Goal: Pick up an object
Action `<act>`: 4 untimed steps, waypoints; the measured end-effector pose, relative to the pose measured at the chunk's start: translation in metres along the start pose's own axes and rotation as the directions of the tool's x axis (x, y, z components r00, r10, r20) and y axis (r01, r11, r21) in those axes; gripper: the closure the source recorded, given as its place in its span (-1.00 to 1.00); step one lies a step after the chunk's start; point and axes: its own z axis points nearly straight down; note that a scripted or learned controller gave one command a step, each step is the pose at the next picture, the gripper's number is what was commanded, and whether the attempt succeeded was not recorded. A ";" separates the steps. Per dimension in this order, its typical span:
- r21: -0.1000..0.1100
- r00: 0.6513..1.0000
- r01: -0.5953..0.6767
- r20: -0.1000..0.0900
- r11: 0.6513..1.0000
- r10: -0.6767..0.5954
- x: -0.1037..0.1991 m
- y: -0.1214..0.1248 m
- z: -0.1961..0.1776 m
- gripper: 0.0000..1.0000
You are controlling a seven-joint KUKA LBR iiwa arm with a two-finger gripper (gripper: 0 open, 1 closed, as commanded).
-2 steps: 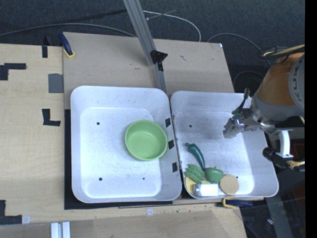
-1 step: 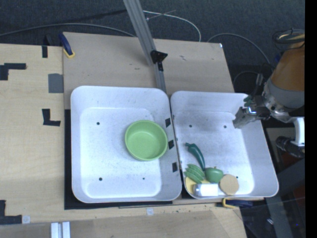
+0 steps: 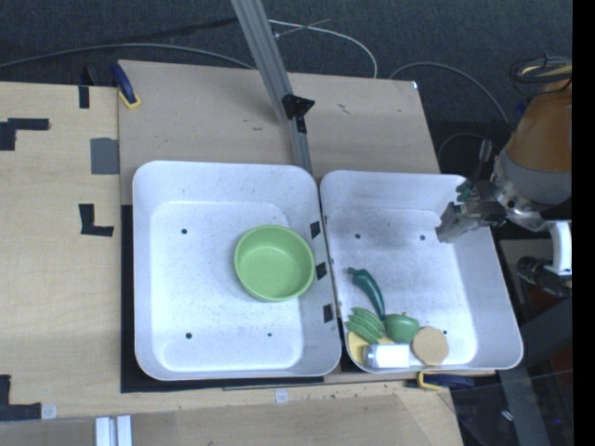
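**Gripper at right bin's far edge; objects heaped in its near corner**

Arm position. The grey arm with its orange band enters from the right of the view. The gripper [image 3: 456, 221] sits over the right-hand edge of the right bin [image 3: 390, 193], toward the far end of that bin. Its working end appears as a small dark-grey mass; whether it is spread or closed cannot be told from this view, and nothing can be made out in its grasp.

Candidate objects. The right bin holds a small cluster in its near corner: a dark green curved piece [image 3: 369, 291], a ridged light green item [image 3: 365, 323], a round green object [image 3: 403, 326], a tan disc [image 3: 430, 345] and a white cylindrical item [image 3: 390, 354], the last lying on what looks like a yellow piece. These sit touching or just beside one another. The left bin [image 3: 167, 203] holds a green bowl [image 3: 273, 263], upright, near its middle.

Governing relation. The cluster lies toward the near edge of the bench and slightly leftward from the gripper, within the same bin and well apart from it. The dark green curved piece is the nearest member; its long axis runs roughly from far to near, tilted slightly. The bowl lies farther off, across the wall between the bins.

Assessment. No pick has been made. A descent onto the crowded corner risks contacting several pieces at once.
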 end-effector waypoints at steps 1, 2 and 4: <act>0.001 1.000 0.005 -0.002 1.000 -0.005 0.054 -0.004 0.006 1.00; 0.001 1.000 0.006 -0.003 1.000 -0.006 0.111 -0.016 -0.009 1.00; 0.001 1.000 0.007 -0.003 1.000 -0.007 0.216 -0.028 -0.010 1.00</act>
